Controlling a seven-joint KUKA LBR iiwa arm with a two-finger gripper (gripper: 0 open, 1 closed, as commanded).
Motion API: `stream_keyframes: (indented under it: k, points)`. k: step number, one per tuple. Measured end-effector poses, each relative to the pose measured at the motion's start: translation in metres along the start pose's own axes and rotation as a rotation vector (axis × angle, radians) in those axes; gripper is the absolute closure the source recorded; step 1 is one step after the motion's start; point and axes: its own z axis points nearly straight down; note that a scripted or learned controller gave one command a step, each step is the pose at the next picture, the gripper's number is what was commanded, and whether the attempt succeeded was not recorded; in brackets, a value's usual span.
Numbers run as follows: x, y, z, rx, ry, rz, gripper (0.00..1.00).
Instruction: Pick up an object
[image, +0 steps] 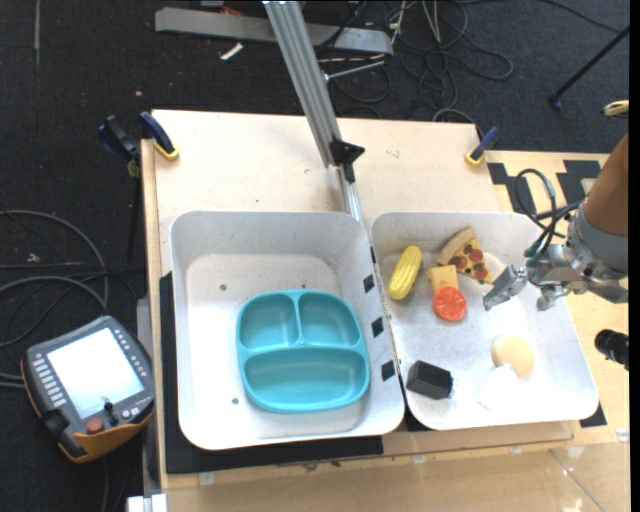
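Observation:
The right bin (560, 400) holds a yellow corn cob (405, 272), a pizza slice (467, 254), a red-orange tomato piece (449, 301), a black block (429, 380) and a pale round item (513, 353) beside a white one (498, 387). My gripper (524, 287) hangs over the right part of this bin, just right of the tomato piece and the pizza slice. Its fingers (503, 287) stand apart with nothing between them.
The left bin (200, 300) holds a teal divided tray (300, 350). A metal pole (312, 85) slants down to the wall between the bins. Yellow clamps (160, 138) sit at the bench's back corners. A teach pendant (85, 385) lies at the left on the floor.

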Motion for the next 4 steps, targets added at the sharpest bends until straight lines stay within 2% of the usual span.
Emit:
stream_keyframes:
  k: [1,2,3,4]
  points:
    - [0.0,0.0,0.0,0.0,0.0,0.001,0.0]
    - [0.002,0.001,0.064,0.006,0.001,0.002,0.0]
    - [-0.004,-0.001,0.12,-0.01,-0.005,0.003,0.0]
    - [-0.005,0.003,0.122,-0.011,-0.005,0.002,0.0]
